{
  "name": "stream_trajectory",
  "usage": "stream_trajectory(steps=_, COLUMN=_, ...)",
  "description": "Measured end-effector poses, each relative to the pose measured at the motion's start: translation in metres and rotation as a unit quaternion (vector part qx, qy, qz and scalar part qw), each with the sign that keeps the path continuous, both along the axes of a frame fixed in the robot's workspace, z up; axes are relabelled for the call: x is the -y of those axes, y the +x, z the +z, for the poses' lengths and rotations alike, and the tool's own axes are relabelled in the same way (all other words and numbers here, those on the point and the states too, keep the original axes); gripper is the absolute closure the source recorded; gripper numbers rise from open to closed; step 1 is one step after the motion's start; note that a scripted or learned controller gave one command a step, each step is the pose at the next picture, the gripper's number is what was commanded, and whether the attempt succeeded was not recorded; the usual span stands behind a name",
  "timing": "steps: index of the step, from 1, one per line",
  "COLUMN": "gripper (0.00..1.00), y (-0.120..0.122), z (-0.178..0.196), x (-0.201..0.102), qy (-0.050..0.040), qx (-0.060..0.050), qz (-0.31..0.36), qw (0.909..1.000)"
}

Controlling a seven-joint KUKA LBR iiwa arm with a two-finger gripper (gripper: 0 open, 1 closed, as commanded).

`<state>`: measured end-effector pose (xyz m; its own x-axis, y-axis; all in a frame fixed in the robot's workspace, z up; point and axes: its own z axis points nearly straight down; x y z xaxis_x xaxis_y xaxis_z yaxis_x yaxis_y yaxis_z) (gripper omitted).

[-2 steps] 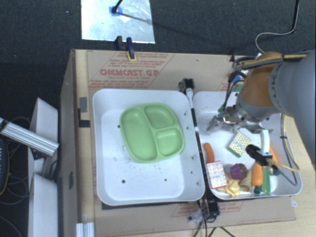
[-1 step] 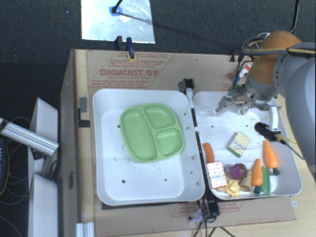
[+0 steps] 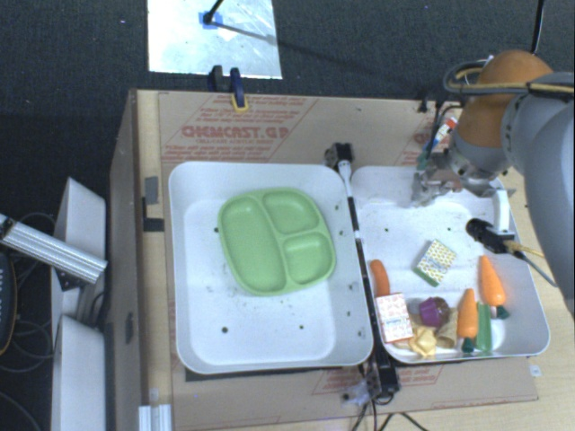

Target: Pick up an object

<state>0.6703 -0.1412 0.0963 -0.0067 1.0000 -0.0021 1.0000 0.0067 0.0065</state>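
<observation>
The gripper (image 3: 429,187) hangs over the far end of the right bin (image 3: 395,206), away from the toys, so it holds nothing; I cannot tell how its jaws stand. The toys sit at the near end: three carrots (image 3: 490,281), a yellow block (image 3: 436,261) and a purple toy (image 3: 433,311). One green plate (image 3: 274,241) rests in the left bin (image 3: 193,268).

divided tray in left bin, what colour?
Light green. The divided tray shows plainly in the camera view, lying in the left bin.
</observation>
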Motion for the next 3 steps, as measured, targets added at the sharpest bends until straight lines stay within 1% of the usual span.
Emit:
stream_trajectory(steps=1, gripper=0.0, y=0.0, z=0.0, x=0.0, qy=0.0, qx=0.0, qz=0.0, qw=1.0)
stream_trajectory(steps=2, gripper=0.0, y=-0.074, z=-0.012, x=-0.01, qy=0.0011, qx=-0.003, qz=-0.003, qw=1.0)
stream_trajectory(steps=3, gripper=0.0, y=-0.001, z=-0.011, x=-0.027, qy=0.0011, qx=-0.001, qz=-0.001, qw=1.0)
